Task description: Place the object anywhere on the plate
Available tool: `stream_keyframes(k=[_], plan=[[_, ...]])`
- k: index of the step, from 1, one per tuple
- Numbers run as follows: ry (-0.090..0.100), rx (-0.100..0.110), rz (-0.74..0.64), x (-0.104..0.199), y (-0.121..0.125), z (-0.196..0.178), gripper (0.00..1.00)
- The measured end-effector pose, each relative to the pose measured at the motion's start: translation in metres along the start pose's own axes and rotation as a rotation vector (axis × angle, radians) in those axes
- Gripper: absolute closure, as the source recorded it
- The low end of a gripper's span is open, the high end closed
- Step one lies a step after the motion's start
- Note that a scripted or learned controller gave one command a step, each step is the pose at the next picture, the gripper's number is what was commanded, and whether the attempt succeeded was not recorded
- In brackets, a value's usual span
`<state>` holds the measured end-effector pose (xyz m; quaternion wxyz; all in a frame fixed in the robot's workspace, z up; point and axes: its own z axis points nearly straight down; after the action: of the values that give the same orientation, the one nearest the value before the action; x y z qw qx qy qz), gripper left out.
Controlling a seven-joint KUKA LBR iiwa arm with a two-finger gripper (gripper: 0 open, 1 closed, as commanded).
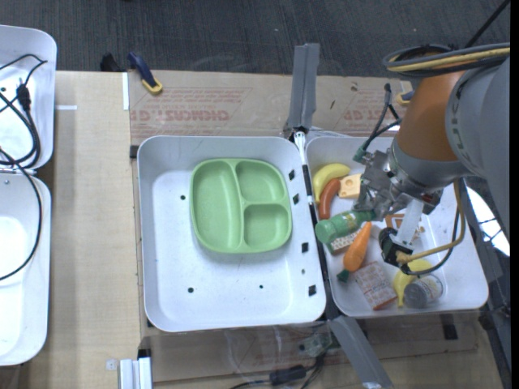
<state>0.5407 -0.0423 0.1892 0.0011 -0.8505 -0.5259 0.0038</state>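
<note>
**Claw down among the toy food, plate waiting in the other bin**

The claw (375, 209) sits low in the right bin (466, 298), near that bin's left wall, with the green bottle (340, 225) lying right at its tip. Whether the claw is clenched, released or grasping anything I cannot tell: the wrist and its cables cover that part.

Close around it lie a carrot (357, 248) just below the bottle, a red sausage-like piece (328, 197), a banana (330, 173) and a wedge of cheese (349, 187) toward the bin's far left corner. Nearer the front edge are a small printed packet (375, 284), a yellow piece (405, 284) and a clear jar (423, 290).

The green divided plate (241, 205) lies in the left bin (154, 241), toward its far edge, with nothing on it.

The likely object is the bottle, though that is a guess. The risks: the items are crowded, so the claw may nudge the carrot or pinch two things at once. The bottle is round and lies on its side, so it could roll or slip out. Carrying it over the two walls between the bins could clip it loose.
</note>
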Motion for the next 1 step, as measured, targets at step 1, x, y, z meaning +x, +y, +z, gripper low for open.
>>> stream_keyframes(k=[1], plan=[[0.002,-0.003,-0.172,0.0627,-0.0117,-0.0012,1.0]])
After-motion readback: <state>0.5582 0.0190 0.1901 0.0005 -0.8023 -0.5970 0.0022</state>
